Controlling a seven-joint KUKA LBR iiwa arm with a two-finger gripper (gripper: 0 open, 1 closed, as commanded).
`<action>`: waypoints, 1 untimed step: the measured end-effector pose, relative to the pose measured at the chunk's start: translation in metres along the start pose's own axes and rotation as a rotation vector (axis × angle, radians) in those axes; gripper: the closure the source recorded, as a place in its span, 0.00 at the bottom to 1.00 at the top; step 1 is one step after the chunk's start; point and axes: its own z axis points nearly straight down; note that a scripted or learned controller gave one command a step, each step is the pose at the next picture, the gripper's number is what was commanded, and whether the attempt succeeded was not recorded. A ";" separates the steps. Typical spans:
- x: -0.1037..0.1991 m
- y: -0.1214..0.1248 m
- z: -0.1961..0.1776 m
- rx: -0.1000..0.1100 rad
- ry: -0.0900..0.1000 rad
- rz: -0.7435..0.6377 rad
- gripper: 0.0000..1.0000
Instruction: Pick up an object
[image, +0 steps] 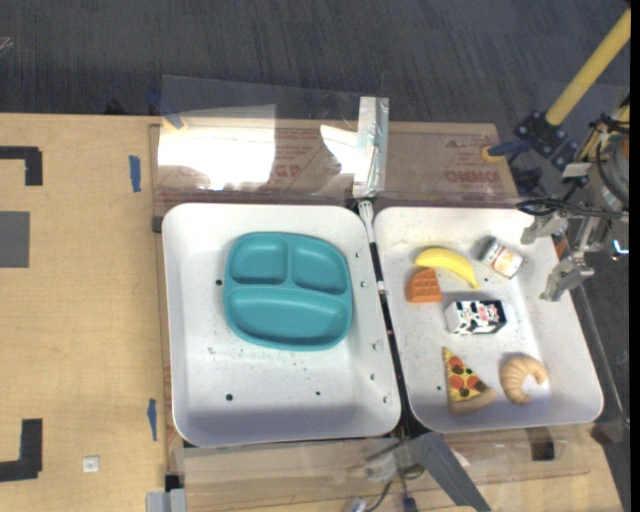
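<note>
The right bin (590, 395) holds several small objects: a yellow banana (447, 264), an orange waffle-like piece (423, 286), a small tin (500, 257), a black-and-white cow-print carton (475, 316), a pizza slice (464, 380) and a croissant (524, 377). My gripper (548, 258) hangs over the right bin's upper right corner, to the right of the tin. It is open, with nothing between its fingers, and touches none of the objects.
The left bin (190, 380) carries a teal divided plate (289, 289). A clear plastic sheet (270, 150) and cardboard lie behind both bins. A yellow-handled clamp (560, 100) stands at the back right. A ridge (380, 300) separates the two bins.
</note>
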 end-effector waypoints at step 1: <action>0.046 -0.032 0.121 0.001 -0.001 -0.343 0.00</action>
